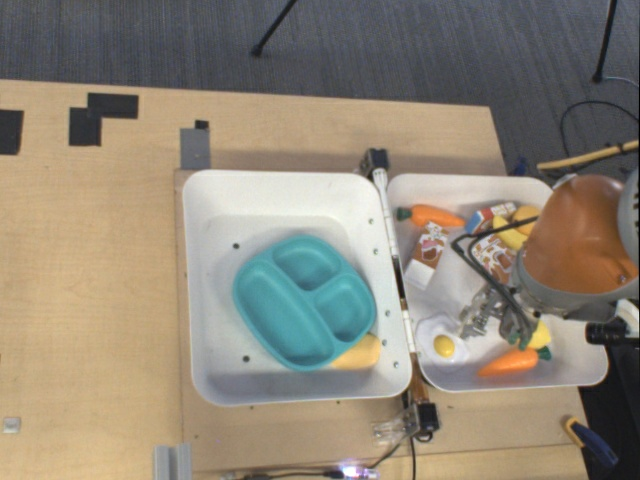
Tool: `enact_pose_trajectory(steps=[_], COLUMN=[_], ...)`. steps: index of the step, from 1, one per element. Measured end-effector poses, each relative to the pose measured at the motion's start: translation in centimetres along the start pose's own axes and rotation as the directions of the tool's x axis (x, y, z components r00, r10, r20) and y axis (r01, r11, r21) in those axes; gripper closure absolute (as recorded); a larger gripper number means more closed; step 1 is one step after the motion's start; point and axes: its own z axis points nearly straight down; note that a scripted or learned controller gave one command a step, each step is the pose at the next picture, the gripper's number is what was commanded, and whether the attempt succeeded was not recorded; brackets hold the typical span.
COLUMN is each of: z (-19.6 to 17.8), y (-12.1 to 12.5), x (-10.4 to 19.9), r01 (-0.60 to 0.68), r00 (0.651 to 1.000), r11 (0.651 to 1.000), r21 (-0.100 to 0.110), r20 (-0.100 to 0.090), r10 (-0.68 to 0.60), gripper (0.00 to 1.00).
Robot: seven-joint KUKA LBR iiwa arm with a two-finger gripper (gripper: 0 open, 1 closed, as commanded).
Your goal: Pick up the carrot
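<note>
Even, diffuse overhead light, fairly bright. White bins (290,193) run near blown-out, wall detail washed. Soft shadow under the teal tray (300,303) on its lower edge. Overall low-res and soft; small items in the right bin (570,373) smear together. Carpet (400,28) darker, grainy.

Robot lab test bench

A plywood bench (100,268) on grey carpet (300,28) bears two white bins (210,268) of toy food, with black tape marks (100,116), loose cables (400,438), tripod legs (290,10) and the orange-banded arm (575,238).
</note>
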Motion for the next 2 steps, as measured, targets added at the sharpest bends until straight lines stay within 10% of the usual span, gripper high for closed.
enact_pose_trajectory(steps=[1, 2], z=[1.07, 1.16], y=[-2.95, -2.92], x=[-4.07, -3.97], r01=[0.476, 0.476], r00=[0.88, 0.879], r11=[0.88, 0.88], r21=[-0.004, -0.005], r20=[-0.01, -0.012], r10=[-0.476, -0.476], gripper=[1.0, 0.0])
